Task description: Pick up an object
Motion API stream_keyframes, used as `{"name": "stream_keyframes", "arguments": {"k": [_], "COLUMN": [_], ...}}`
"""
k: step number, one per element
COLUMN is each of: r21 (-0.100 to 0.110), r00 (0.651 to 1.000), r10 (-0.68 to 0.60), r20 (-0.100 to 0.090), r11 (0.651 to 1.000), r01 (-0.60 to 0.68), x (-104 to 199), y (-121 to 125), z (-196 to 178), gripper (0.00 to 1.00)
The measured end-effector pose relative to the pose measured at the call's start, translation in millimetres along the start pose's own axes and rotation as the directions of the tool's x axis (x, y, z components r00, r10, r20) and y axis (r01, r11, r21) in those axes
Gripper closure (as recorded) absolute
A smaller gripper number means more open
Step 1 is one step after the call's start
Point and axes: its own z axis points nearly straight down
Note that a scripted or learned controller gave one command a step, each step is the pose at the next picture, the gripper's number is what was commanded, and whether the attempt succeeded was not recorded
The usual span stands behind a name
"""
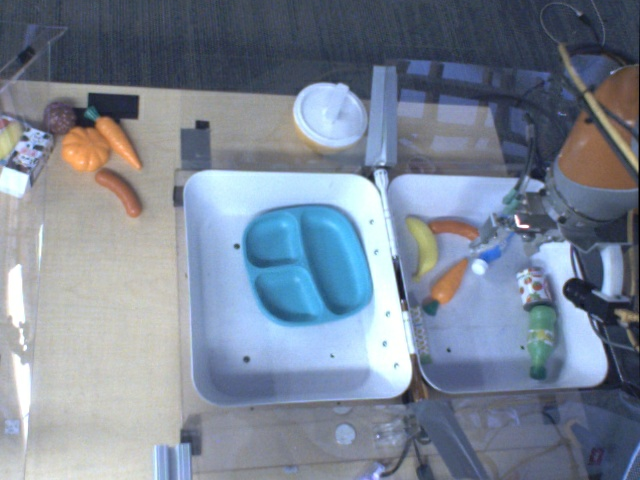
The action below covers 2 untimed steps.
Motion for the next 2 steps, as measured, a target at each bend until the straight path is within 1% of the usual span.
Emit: {"name": "stream_keyframes", "arguments": {"k": [1, 2], "r21": [-0.007, -0.015], "r00": [0.997, 0.997], "r10": [0.08, 0.077], "r20": [0.001, 0.003], "r11": [0.997, 0.997], "r01": [-0.08, -0.077], "x": [-21, -21], "y": [48, 50], "z": [105, 91], "gripper": [0.0, 1.0]}}
